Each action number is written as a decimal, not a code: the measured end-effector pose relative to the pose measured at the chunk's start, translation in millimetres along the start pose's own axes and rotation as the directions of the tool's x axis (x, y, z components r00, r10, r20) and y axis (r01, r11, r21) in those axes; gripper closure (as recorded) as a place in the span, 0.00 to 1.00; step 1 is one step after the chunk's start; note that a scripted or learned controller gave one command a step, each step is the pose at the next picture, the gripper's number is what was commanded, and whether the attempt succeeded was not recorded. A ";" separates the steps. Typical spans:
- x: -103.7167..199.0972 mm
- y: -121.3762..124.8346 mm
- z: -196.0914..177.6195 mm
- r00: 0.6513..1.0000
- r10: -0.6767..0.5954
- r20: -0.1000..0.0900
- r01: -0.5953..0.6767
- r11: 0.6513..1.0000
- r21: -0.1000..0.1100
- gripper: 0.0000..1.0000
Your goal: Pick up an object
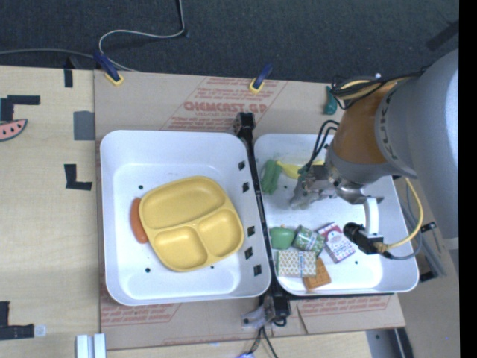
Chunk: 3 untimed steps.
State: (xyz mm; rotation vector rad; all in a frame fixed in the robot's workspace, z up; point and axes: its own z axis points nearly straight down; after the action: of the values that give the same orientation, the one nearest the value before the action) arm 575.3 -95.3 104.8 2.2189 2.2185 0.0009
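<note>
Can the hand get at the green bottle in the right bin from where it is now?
Probably yes. The hand hangs low in the right bin, just beside the green bottle, which lies uncovered near the divider. Nothing lies between them, though the wall close behind the bottle may crowd the hand.

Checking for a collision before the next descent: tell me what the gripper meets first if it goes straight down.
Probably the bare floor of the right bin; the gripper hangs over an open patch, though depth is unclear.

Arm (417, 118) enters from the right, grey housing with orange band (361, 129) above the wrist. Wrist pitched downward. Gripper (305, 194) low at left end of arm, pointing down-left. Black and yellow cables loop alongside wrist.
</note>
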 end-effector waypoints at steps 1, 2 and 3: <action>0.0 0.0 0.1 1.000 0.000 0.000 0.000 1.000 0.000 0.00; -0.2 19.8 19.1 1.000 -0.002 -0.003 0.002 1.000 0.003 0.00; -1.0 20.2 9.4 1.000 -0.002 -0.001 0.002 1.000 0.000 1.00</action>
State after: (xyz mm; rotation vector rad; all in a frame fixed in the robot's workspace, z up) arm 595.5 -96.3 95.4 2.2174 2.2213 0.0021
